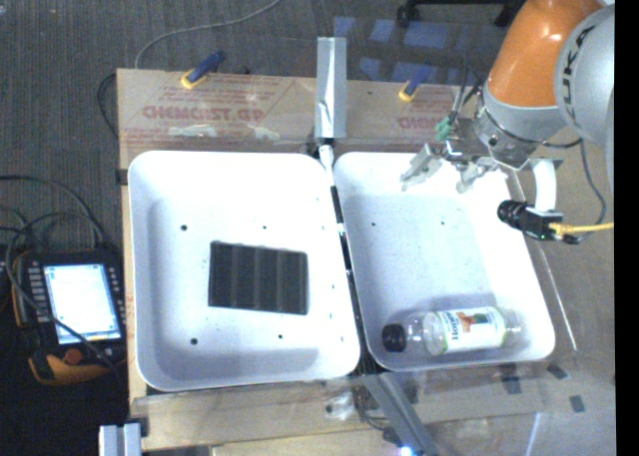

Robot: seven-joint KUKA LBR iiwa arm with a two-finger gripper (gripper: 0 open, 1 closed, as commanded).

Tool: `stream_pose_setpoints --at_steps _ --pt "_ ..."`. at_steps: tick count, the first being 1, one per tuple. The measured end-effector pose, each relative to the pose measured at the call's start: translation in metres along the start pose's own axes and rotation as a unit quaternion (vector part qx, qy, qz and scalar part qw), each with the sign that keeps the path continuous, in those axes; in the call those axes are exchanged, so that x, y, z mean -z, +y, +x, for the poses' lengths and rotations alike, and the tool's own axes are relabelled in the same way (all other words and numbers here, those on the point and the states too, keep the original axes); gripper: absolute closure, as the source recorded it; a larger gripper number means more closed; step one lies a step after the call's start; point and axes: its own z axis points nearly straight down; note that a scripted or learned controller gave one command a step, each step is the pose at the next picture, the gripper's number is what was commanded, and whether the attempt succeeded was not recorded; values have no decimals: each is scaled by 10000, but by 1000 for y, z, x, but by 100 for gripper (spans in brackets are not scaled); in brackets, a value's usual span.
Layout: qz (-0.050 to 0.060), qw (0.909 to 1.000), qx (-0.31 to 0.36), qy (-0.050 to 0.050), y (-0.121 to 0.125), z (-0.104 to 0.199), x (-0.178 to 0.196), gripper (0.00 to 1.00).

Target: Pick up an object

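A clear plastic bottle (454, 331) with a black cap and a red-green label lies on its side at the near edge of the right bin (419, 234). A flat black ribbed panel (258, 277) rests in the middle of the left bin (170, 195). My gripper (443, 173) hangs over the far part of the right bin, well away from the bottle. Its two fingers are spread apart with nothing between them.
A metal upright (330, 90) stands at the far end of the divide between the bins. A black cable fitting (524, 215) sits at the right bin's right rim. A tablet (75, 304) lies on the floor to the left. Brown cardboard (220, 110) lies behind the bins.
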Motion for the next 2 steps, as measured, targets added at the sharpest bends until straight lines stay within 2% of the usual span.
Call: stream_pose_setpoints --at_steps 1,2 --pt "-10 9904 1380 -14 -76 -112 -9 0" --pt "-2 9928 1200 -1 -136 -105 -47 0"
